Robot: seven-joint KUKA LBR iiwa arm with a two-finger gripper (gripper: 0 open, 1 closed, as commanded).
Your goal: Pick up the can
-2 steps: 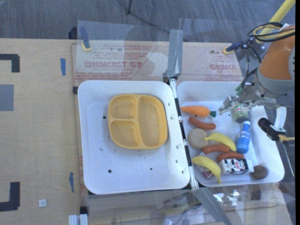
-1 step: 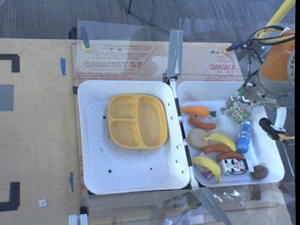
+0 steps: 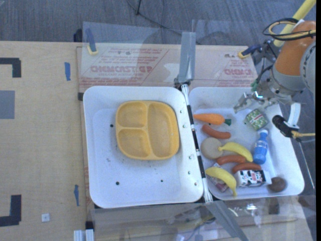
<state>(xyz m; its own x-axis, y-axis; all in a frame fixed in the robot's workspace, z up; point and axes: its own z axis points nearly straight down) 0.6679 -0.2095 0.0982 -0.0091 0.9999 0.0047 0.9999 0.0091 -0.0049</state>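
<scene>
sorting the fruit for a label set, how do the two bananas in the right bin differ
The upper banana lies near the bin's middle, running left to right; the lower banana sits by the front left corner, running diagonally toward the front edge. The upper rests against a sausage; the lower overlaps a packet. Both are yellow, curved and in the right bin.

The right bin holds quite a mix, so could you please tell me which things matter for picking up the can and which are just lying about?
Job:
small green-and-white can
two-finger gripper

Lying about:
orange carrot
two yellow bananas
blue bottle
yellow divided plate
</scene>
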